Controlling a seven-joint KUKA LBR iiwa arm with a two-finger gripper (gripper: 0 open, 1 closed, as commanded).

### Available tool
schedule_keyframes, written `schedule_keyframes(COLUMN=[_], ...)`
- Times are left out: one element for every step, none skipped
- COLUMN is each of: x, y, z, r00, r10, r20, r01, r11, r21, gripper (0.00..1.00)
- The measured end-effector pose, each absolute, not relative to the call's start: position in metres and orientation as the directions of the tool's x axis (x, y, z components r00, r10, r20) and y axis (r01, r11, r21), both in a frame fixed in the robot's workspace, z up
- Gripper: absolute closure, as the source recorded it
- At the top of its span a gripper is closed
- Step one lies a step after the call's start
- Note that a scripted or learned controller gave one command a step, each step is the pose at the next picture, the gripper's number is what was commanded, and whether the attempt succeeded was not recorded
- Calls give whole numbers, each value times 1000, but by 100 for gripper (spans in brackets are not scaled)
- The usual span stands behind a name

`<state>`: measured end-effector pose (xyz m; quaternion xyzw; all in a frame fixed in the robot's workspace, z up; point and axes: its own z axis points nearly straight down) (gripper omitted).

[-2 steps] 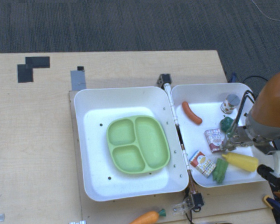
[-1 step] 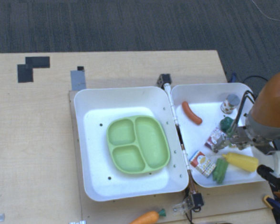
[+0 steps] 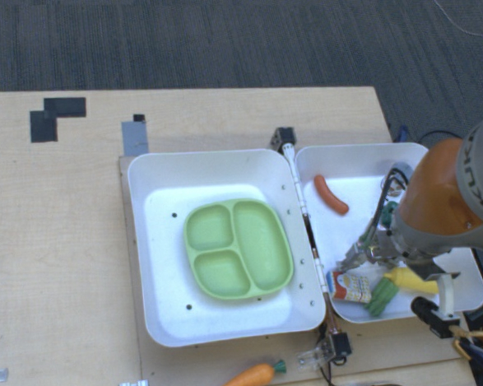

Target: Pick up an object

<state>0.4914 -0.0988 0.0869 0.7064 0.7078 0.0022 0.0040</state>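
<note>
My gripper (image 3: 360, 256) hangs low in the right bin (image 3: 363, 159), reaching in from the right below the arm's orange band. Just under it lies a small red and white packet (image 3: 352, 285). Beside the packet are a green vegetable-shaped toy (image 3: 381, 296) and a yellow banana-like toy (image 3: 411, 279), which the arm partly covers. A red sausage (image 3: 331, 195) lies apart from them, toward the back left of that bin.
The left bin (image 3: 160, 260) holds a light green divided plate (image 3: 237, 249). An orange carrot (image 3: 249, 379) lies on the bench in front of the bins. Dark cables and clips sit at the bench's front right corner.
</note>
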Motion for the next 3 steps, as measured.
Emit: schedule_keyframes(x=[493,493,489], y=[-99,-98,-92], z=[98,98,87], r00=[-3,-4,0], r10=[1000,1000,1000], r20=[-3,-3,-3], r01=[1000,1000,1000], r11=[3,4,1], r21=[15,14,10], gripper=[100,0,0])
